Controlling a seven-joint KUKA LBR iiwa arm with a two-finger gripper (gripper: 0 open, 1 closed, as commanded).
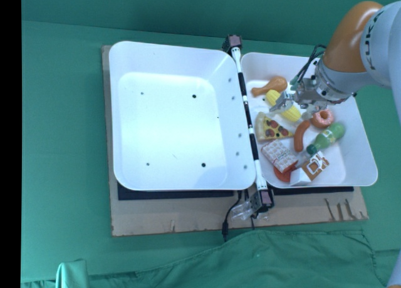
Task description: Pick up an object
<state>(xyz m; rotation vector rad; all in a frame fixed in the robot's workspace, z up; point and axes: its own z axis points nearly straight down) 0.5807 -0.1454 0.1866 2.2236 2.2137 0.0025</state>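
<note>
The right bin (360,155) holds several toy foods. A yellow corn cob (285,109) lies near the bin's upper middle, and my gripper (289,100) hangs right over it, low in the bin. An orange chicken drumstick (270,85) lies just left of the gripper. Below the corn is a pizza slice (272,128). A sausage (301,135), a donut (323,118) and a green bottle (326,137) lie to the gripper's lower right. I see nothing lifted off the bin floor.
A red-and-white packet (279,154) and an orange-and-white carton (317,166) sit at the right bin's front. The left bin (175,118) stands beside it, past a black-and-white divider rail (247,124). Both rest on a cardboard sheet (188,218).
</note>
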